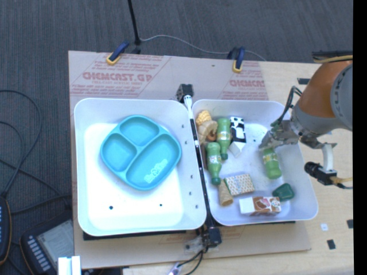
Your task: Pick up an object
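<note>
We have the gripper (271, 145) down near the right edge of the right bin (307, 208), directly over a green bottle (272, 164). We cannot tell its grip state. We judge this the grasp step; next comes a clean lift.

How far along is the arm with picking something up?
Nothing looks lifted yet. The gripper is down in the right bin, just above a green bottle lying on the floor there. Grasping and raising it are left. The blue plate sits in the left bin.
</note>
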